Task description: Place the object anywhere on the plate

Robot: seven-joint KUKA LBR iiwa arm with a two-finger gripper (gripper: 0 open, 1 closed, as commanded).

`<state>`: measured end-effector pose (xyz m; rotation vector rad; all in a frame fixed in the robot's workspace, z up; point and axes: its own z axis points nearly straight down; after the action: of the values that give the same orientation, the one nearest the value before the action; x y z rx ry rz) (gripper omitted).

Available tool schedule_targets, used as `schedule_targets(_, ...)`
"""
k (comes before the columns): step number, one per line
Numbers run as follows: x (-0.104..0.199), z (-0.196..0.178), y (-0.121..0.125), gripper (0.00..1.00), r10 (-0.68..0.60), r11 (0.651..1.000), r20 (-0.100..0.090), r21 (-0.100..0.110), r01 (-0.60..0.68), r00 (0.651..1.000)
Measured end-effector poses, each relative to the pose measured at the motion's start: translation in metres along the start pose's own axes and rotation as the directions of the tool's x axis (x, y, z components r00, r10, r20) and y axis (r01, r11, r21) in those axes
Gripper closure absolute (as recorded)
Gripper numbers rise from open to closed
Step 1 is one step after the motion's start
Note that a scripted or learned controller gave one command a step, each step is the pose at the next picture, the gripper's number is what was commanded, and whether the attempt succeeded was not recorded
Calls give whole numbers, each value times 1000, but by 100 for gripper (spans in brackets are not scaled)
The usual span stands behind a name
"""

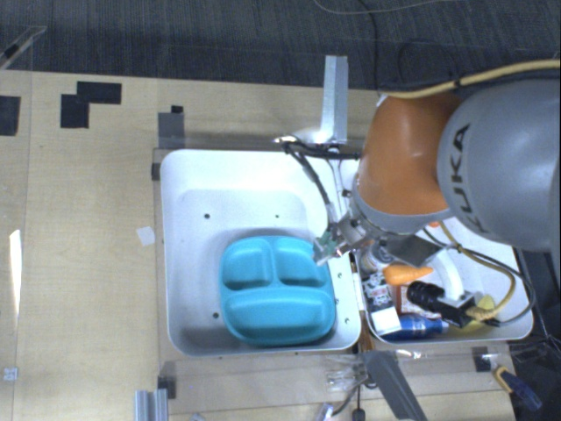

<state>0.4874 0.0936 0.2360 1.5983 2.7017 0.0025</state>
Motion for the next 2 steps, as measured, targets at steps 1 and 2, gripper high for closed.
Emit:
schedule_targets(1,-9,14,-5,100,-77,997,0,0,77,997)
schedule_targets(2,-12,5,-7,100,149,989,0,1,-149,989)
